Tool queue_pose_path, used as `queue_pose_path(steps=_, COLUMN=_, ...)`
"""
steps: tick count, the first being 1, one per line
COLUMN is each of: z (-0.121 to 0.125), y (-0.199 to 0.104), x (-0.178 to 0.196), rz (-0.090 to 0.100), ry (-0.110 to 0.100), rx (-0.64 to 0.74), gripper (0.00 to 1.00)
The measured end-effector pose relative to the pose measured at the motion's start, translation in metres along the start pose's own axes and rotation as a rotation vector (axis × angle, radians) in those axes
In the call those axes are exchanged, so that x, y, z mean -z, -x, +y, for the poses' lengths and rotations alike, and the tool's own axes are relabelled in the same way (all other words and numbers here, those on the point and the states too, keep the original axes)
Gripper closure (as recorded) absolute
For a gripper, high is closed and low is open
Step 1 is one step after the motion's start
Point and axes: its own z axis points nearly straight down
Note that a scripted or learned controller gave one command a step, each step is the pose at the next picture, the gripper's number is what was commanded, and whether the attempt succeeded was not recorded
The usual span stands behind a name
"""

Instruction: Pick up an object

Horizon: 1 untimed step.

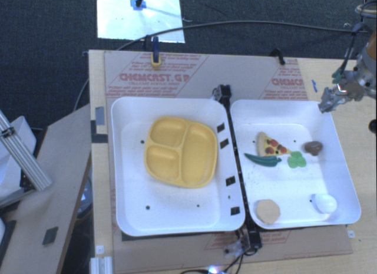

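The gripper point(331, 98) hangs at the top right corner of the right bin point(339, 143), just over its far rim, at the end of the grey arm point(362, 60) that comes in from the right edge. Whether it is open or closed cannot be told from this view; nothing shows held in it.

All 6 loose objects lie in the right bin, below and mostly left of the gripper. The nearest is a brown lump point(313, 147), below the gripper and slightly left of it, near the bin's right wall. Just left of and a little below the lump is a green leafy piece point(297, 160). Touching or nearly touching that piece on its left is a dark green pepper point(263, 159), lying nearly level. Just above the pepper is a pizza slice point(268, 144), its point toward the leafy piece; it sits down and well left of the gripper.

Farther from the gripper, at the bin's near edge, a white ball point(324, 202) rests in the near right corner, almost straight below the gripper. A tan disc point(268, 211) lies in the near left corner, the farthest thing from the gripper in that bin.

The left bin point(126, 149), well to the gripper's left, holds a yellow tray point(180, 151) with 3 compartments.
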Motion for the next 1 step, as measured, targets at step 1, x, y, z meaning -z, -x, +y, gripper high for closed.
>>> queue_pose_path(steps=1, z=0.0119, y=-0.0468, x=-0.0001, rz=0.003, ry=-0.005, rx=0.005, gripper=1.0)
